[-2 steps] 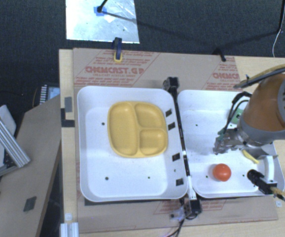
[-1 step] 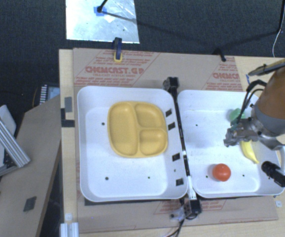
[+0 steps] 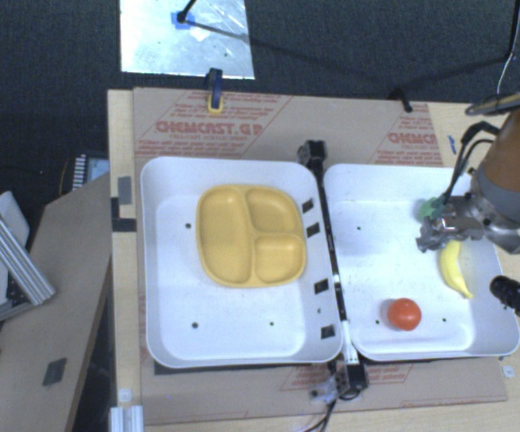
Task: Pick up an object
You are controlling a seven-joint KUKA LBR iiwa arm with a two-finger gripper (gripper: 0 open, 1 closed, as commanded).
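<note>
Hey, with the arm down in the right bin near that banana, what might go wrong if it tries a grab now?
The two-finger gripper sits at the upper tip of the curved yellow banana, not over its middle, so a grab there may slip off. The banana lies close to the shallow white right bin's far wall, so the arm may nudge it against the rim. The small round red-orange tomato could roll if bumped.

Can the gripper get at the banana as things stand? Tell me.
Probably yes: the gripper hovers right beside the banana's upper end in the right bin, nothing lies over it, and the tomato sits apart.
</note>
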